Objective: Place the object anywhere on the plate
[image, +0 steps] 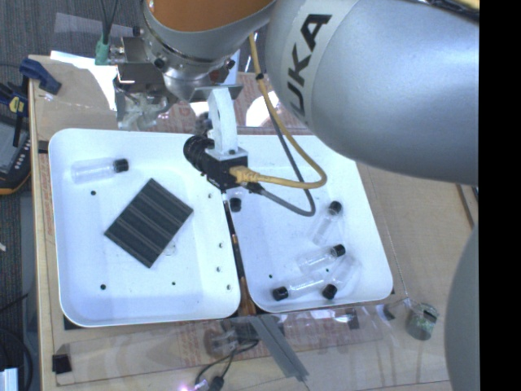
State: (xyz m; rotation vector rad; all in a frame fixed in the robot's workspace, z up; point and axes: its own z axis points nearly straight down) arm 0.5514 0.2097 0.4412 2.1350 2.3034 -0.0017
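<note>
A dark grey ribbed plate (149, 221) lies flat in the middle of the left bin (65, 283). A clear vial with a black cap (98, 169) rests on its side in that bin's far left corner, apart from the plate. My gripper (138, 108) hangs over the far rim of the left bin, up and right of that vial, partly hidden by the wrist and its orange band (207, 2). Several more clear black-capped vials (321, 257) lie in the right bin (374, 251).
A black module with a yellow cable (269, 182) hangs from the wrist over the seam between the bins. A small black cap (235, 204) sits by the right bin's left wall. Tools lie on the bench at far left (16, 149). A metal fitting (419, 320) sits at front right.
</note>
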